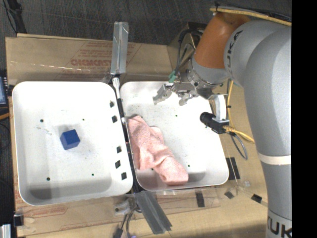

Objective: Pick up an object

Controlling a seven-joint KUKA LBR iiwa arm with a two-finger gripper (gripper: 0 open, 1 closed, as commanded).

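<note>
1. The claw [172, 95] hovers over the right bin's [208, 148] far end, fingers spread apart, holding nothing.
2. A pink cloth [154, 150] lies crumpled along that bin's left side.
3. A blue cube [70, 139] sits in the left bin [29, 118].

The arm [257, 83] is cut off by the top and bottom edges. It hides the right bin's [218, 175] far right corner. The cloth [156, 152] covers part of that bin's floor.

Two bins are being carried side by side on the worktop [44, 58] — a block [70, 139] is lying in the left bin [29, 103], a cloth [154, 152] in the right bin [208, 148] against its left wall — the gripper [171, 96] is being held above that bin's far end.
</note>
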